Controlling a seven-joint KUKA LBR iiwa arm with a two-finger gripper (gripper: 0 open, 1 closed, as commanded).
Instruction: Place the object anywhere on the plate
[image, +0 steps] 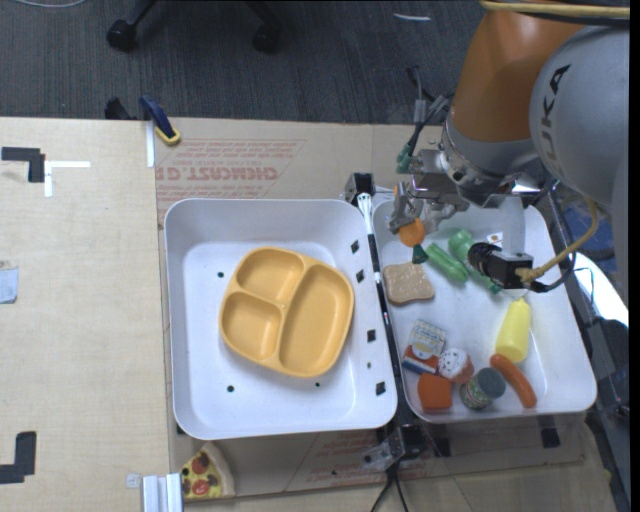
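Observation:
A yellow plate (288, 310) with three compartments lies in the left white bin (190, 300), with nothing on it. My gripper (411, 222) hangs over the far left corner of the right bin (570, 350), just right of the divider between the bins. A small orange object (411, 234) sits between the fingertips, and the fingers are shut on it. The plate is to the left of the gripper and nearer the front.
The right bin holds a toast slice (408, 284), a green toy (447, 258), a yellow bottle (513, 330), a sausage (518, 380), a can (484, 390), a red block (435, 392) and a small carton (428, 340). A pizza-slice toy (203, 475) lies outside, at the front.

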